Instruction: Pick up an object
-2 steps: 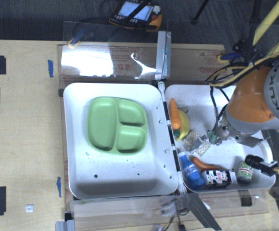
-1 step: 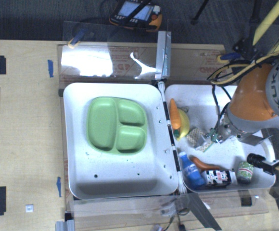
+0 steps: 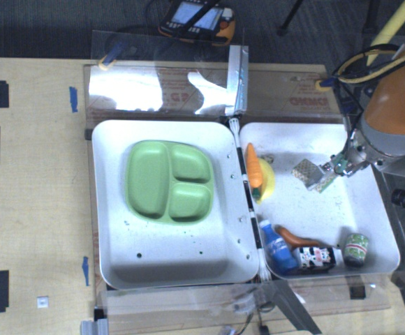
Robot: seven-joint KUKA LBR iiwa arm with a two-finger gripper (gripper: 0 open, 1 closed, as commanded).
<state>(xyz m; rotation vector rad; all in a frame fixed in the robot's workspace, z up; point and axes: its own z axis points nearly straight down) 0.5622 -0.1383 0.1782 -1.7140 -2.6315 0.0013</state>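
A grey arm with an orange band reaches into the right bin (image 3: 370,187), its gripper (image 3: 326,179) closed on a small grey packet (image 3: 307,171) near the bin's far edge. A green divided plate (image 3: 167,180) lies in the left bin (image 3: 112,208).

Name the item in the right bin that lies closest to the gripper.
The small grey block, lying alone mid-bin just left of the gripper. The carrot sits against the left wall, while the green can and blue bottle lie along the front edge.
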